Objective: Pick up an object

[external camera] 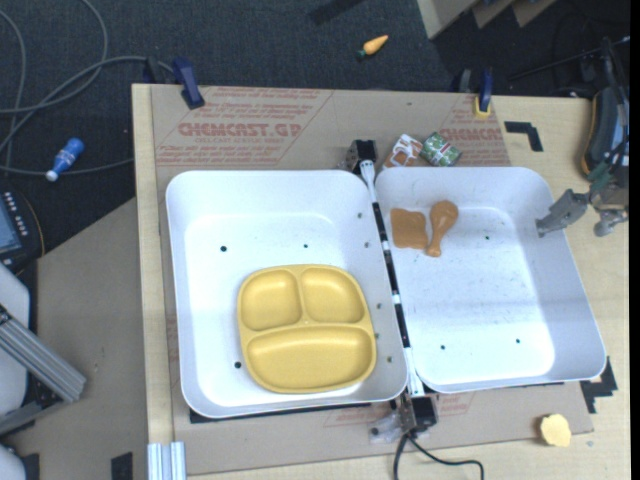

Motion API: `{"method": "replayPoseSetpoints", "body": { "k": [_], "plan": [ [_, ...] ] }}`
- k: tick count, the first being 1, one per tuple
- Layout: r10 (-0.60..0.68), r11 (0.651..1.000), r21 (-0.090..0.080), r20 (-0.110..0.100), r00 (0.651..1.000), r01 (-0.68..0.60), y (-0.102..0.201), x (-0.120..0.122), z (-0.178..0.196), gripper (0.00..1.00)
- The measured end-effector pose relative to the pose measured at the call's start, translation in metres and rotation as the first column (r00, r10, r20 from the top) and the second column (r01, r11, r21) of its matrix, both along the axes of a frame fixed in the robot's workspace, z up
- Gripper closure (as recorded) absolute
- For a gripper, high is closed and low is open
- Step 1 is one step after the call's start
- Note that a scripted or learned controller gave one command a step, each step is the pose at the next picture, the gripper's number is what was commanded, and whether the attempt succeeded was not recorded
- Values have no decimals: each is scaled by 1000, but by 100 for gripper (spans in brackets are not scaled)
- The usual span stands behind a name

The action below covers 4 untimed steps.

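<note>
While the gripper hangs at the right bin's right edge, fingers spread and holding nothing, no pick has begun. Nearest candidates, a brown slab and drumstick, lie by that bin's left edge; a yellow tray fills the left bin. Cardboard-topped bench, dark carpet beyond.

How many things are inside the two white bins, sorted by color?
Yellow: 1, the divided plate in the left bin.
Brown: 2, the toast slice and the drumstick in the right bin.
Total: 3
</note>
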<state>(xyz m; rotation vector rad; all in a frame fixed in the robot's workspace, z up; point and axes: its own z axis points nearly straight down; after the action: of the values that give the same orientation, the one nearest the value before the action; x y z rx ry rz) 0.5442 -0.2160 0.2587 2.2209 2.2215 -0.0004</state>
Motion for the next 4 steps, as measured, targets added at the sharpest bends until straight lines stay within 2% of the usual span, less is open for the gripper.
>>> {"method": "replayPoseSetpoints", "body": {
  "k": [1,2,3,4],
  "plan": [
    [-3,1000,8,-18,1000,3,5,-57,-176,0],
    [7,1000,0,5,1000,-7,58,-13,-138,0],
    [8,1000,3,1,1000,-8,126,21,-176,0],
    [0,1000,-4,8,1000,0,73,79,-147,0]
  ]
}}
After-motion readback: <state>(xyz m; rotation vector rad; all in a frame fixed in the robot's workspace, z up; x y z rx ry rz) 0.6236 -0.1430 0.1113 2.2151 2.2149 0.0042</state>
